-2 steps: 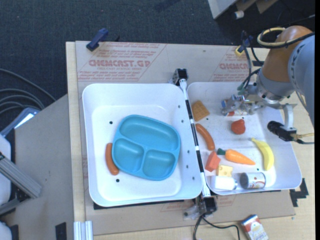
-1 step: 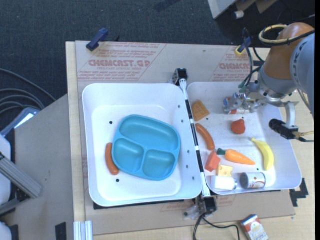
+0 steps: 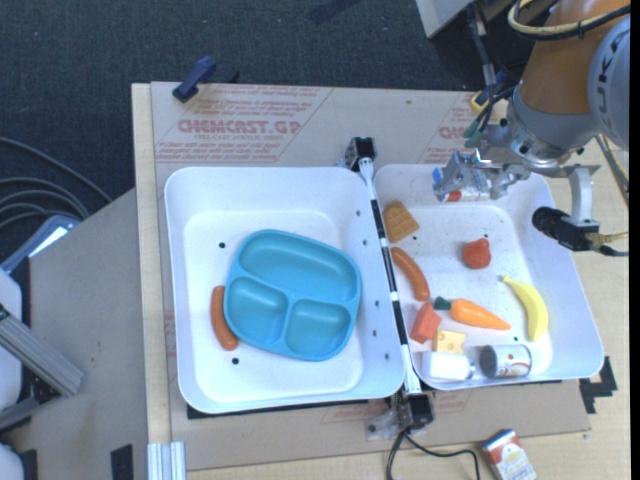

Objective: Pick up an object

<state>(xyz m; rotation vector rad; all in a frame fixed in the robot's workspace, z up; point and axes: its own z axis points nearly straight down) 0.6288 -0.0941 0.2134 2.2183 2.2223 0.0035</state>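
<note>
Currently, approach step: claw point(image 3: 468, 180), finger state cannot be told, hovering at right bin's point(image 3: 585, 318) far edge; nearest candidates, bread piece point(image 3: 399, 221) lower-left, tomato point(image 3: 477, 254) just below; next move calls for descent.

In the left bin point(image 3: 190, 218) a tray point(image 3: 292, 295) lies with a sausage point(image 3: 223, 318) touching its left side; the right bin point(image 3: 560, 278) holds carrot point(image 3: 478, 314), banana point(image 3: 531, 306) and can point(image 3: 505, 361).
</note>
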